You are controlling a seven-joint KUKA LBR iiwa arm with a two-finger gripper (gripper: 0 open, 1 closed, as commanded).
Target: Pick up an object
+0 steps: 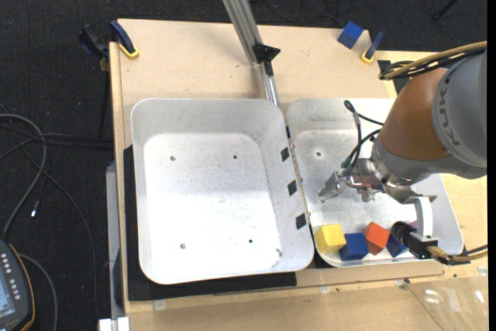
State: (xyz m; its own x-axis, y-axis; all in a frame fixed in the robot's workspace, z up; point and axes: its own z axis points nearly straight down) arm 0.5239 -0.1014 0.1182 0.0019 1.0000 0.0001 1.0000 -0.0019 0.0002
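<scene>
Several small blocks lie along the front edge of the right bin (310, 128): a yellow block (331, 236), a blue block (355, 246), an orange block (377, 236) and another blue piece (395, 246) beside a black part. My gripper (348, 190) hangs over the middle of this bin, a little behind the blocks and apart from them. Its two metal fingers (332, 187) stand spread open with nothing between them. The grey arm with its orange band (415, 128) covers the bin's right side.
The left bin (155, 120) sits beside the right one, and their rims meet in the middle. A slanted metal pole (236, 4) reaches down to the bins' back edge. A blue cube (351, 33) and clamps (124, 43) sit on the bench's far edge.
</scene>
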